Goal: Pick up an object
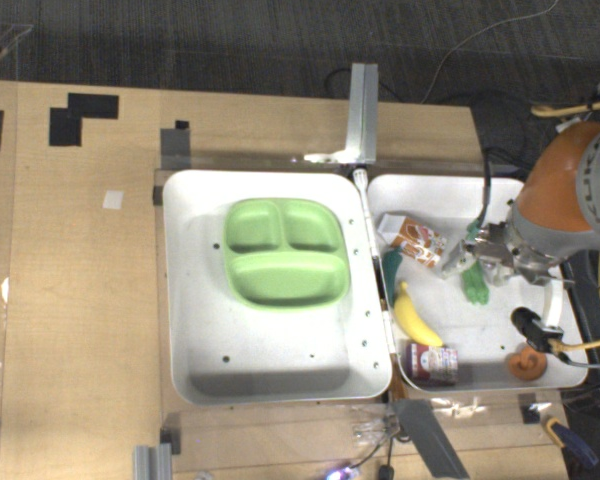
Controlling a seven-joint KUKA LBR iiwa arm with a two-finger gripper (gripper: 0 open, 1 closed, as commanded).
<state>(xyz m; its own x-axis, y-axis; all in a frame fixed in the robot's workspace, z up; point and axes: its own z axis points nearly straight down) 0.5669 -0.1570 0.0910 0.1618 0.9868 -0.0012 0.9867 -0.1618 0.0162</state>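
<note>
The pincer (477, 258) hovers over the right bin (500, 190); whether it is open I cannot tell. A green object (475, 286) lies just below it: descend straight, centred, before closing.

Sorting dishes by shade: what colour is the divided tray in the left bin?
Light green tray, clearest in the camera view.
</note>
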